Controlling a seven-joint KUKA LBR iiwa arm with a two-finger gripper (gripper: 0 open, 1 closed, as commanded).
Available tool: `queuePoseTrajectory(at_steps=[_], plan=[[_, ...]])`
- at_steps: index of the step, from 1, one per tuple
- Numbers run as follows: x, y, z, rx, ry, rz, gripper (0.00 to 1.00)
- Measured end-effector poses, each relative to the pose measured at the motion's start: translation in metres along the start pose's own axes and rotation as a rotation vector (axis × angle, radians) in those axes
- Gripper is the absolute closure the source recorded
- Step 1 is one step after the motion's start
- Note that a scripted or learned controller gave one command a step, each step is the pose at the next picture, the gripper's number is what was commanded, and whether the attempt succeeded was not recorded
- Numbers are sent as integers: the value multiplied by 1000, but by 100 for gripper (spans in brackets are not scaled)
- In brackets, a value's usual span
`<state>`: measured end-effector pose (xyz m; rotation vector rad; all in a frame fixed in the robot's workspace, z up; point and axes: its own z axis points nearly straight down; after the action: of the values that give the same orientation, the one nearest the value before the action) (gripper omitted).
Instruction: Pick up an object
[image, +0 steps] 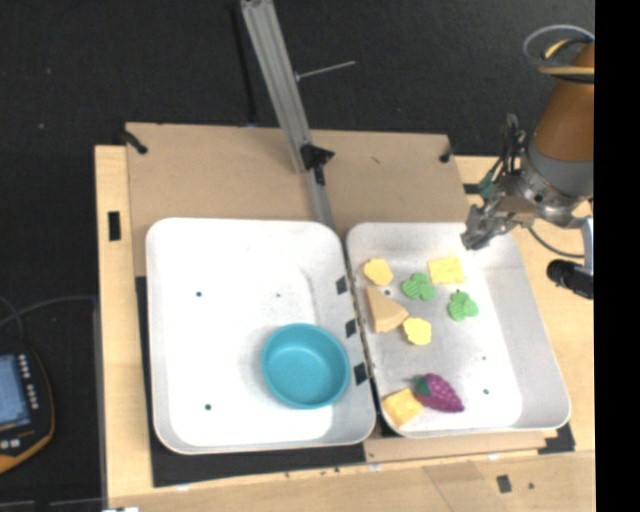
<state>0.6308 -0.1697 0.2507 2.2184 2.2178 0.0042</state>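
Note:
The right bin (520, 300) holds several small toy foods: a yellow piece (377, 271), a yellow square (445, 269), two green pieces (419, 288) (461, 306), a tan wedge (384, 311), a yellow lump (418, 331), a purple grape bunch (438, 392) and a yellow block (402, 407). My gripper (479, 232) hangs over the bin's far right corner, just right of the yellow square. Nothing shows between its fingertips.
A blue bowl (304, 364) sits in the left bin (200, 260) near its front right. A slanted metal pole (285, 100) rises behind the bins. A handheld controller (20, 400) lies at the far left, off the bench.

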Motion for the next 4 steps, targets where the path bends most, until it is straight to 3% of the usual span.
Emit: queuePoseTrajectory(at_steps=[3,4], plan=[[140,-64,-14,4,4,-8,100],[192,-81,2,4,2,-3,100]])
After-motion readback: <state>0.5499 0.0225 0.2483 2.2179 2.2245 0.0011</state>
